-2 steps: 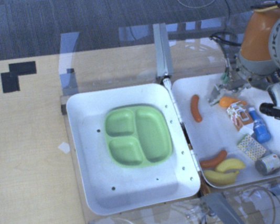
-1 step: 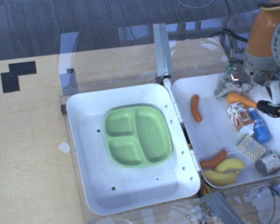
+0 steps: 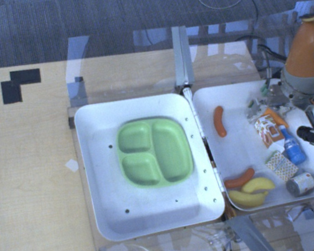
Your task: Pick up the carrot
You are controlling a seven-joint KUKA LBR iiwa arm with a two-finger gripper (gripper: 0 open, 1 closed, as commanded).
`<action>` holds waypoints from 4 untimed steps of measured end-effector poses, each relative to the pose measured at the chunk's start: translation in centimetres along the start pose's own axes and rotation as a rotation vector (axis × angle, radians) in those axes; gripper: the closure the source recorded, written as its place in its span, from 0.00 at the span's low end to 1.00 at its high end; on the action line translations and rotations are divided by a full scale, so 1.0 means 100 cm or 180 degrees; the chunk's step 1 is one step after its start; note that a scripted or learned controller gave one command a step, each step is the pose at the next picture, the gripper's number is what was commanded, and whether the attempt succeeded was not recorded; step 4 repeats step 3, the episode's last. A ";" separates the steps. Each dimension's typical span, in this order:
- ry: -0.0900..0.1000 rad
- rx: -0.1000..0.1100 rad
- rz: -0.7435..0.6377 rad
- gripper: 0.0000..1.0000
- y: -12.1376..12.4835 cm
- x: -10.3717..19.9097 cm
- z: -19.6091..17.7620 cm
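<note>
Two shallow white bins side by side on a wooden bench, seen from above. Left bin (image 3: 110, 219): a green divided plate (image 3: 152, 152) at centre. Right bin (image 3: 237, 144): carrot (image 3: 220, 121), small and orange, lying alone in the upper left part; lower down, a sausage (image 3: 239, 179) touching two bananas (image 3: 251, 192); toward the right, a snack packet (image 3: 269, 127), blue bottle (image 3: 293, 150), patterned pouch (image 3: 281, 165), grey can (image 3: 301, 183). Arm (image 3: 312, 54) at upper right edge of frame, well apart from the carrot; gripper state impossible to tell.
</note>
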State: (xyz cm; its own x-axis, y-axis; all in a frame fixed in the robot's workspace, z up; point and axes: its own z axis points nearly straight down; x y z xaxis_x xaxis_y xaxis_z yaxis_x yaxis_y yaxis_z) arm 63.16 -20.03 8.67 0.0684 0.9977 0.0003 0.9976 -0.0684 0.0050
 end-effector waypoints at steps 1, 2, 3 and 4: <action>0.0000 -0.0001 0.0000 0.00 0.000 0.000 0.000; 0.0008 0.0001 -0.0009 1.00 0.001 0.001 -0.009; 0.0001 0.0012 -0.0705 1.00 0.015 0.069 -0.093; 0.0001 0.0012 -0.0705 1.00 0.015 0.069 -0.093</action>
